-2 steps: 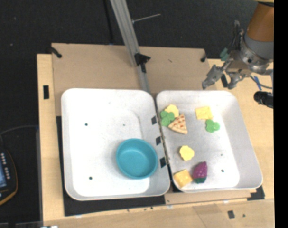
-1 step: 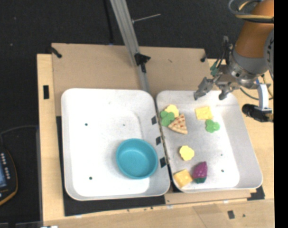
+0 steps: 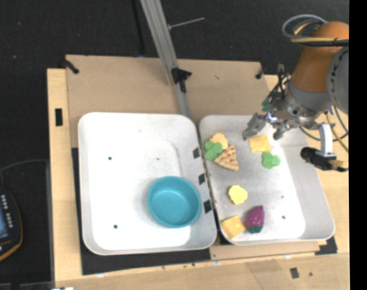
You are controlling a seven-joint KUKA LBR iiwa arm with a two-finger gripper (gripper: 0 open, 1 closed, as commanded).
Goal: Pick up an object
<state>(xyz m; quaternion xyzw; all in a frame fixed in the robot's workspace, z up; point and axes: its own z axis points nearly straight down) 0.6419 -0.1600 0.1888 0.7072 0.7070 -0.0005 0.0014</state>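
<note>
My gripper [image 3: 266, 129] hangs over the far part of the right bin [image 3: 304, 189], its fingers spread apart and nothing between them. Just below it lies a yellow block [image 3: 260, 144], with a green clover-shaped piece [image 3: 270, 160] next to it. Further left sit a yellow-and-green toy [image 3: 215, 147] and a waffle-patterned wedge [image 3: 228, 159]. Near the bin's front lie a yellow flower shape [image 3: 237, 194], a purple berry toy [image 3: 254, 218] and a yellow cube [image 3: 233, 226].
The left bin [image 3: 110, 144] holds a teal bowl [image 3: 174, 201] near its front right. A slanted metal pole [image 3: 165, 47] stands behind the bins. A handheld controller [image 3: 2, 222] lies at the far left, off the bench.
</note>
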